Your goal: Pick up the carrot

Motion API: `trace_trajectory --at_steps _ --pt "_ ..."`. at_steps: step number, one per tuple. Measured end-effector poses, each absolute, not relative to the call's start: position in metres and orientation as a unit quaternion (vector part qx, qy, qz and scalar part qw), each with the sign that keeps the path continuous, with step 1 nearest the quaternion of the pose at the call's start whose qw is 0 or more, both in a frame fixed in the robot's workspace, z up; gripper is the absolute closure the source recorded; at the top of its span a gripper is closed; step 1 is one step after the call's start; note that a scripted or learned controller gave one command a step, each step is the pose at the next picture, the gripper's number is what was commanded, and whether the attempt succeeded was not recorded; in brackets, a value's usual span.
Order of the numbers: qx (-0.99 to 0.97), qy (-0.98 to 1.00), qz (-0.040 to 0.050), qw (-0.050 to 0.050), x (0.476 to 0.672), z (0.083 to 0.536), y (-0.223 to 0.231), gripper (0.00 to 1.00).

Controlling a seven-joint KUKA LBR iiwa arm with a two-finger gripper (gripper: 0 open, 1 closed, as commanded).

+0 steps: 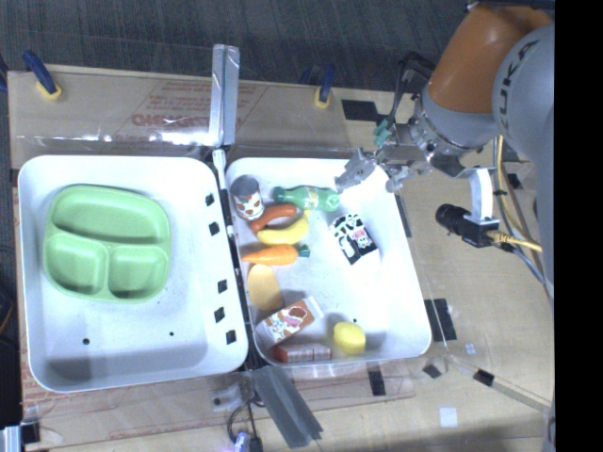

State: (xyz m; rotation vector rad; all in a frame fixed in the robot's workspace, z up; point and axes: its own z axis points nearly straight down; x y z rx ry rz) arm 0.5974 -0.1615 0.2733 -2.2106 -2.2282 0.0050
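The carrot (273, 253) is orange with a green stub at its right end. It lies flat in the left half of the right bin (410, 281), just below a yellow banana (286, 233). My gripper (359, 173) hangs over the bin's upper right corner, above and to the right of the carrot and well apart from it. Its tip is close to the cap end of a green bottle (307, 197). I see nothing held in it.
Around the carrot lie a small can (247, 197), a sausage (272, 217), a black-and-white carton (353, 237), a tan oval piece (264, 287), a snack box (289, 320) and a lemon (349, 337). The left bin (38, 347) holds a green divided tray (108, 243).
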Motion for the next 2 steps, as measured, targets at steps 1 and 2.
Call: trace_trajectory --at_steps 1,2 --pt "-0.505 -0.863 0.0007 0.001 0.593 0.176 -0.124 0.0" --pt "-0.424 -0.906 0.0006 0.002 0.614 0.091 -0.107 0.0"
